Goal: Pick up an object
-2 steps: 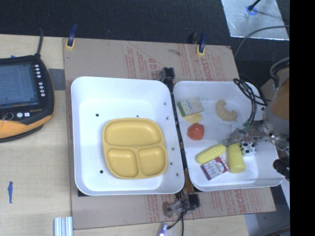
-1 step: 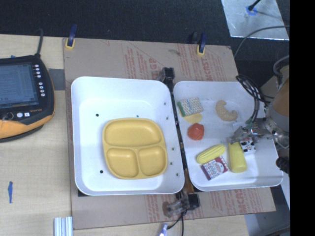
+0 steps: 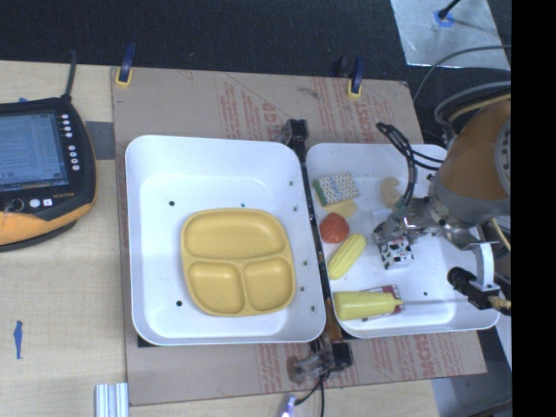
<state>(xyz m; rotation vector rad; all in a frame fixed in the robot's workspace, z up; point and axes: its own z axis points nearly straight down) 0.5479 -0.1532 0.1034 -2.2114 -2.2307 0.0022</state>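
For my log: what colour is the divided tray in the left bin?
Pale yellow divided tray, best seen in the camera view.

Both white bins [image 3: 148, 233] look like smooth, slightly glossy plastic. Left of the gripper [image 3: 393, 237], the yellow divided tray [image 3: 236, 261] has a matt plastic sheen. The corn cob [image 3: 346, 256] beside the gripper looks like shiny plastic. Brown printed cardboard [image 3: 234, 102] lies matt under the bins, on the pale wood-look desk [image 3: 52, 320].

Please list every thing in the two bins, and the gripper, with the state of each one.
yellow tray: lies flat in the left bin, compartments bare.
corn cob: lies slanted in the right bin.
tomato: sits above the corn cob.
yellow bottle: lies on its side.
gripper: low inside the right bin.
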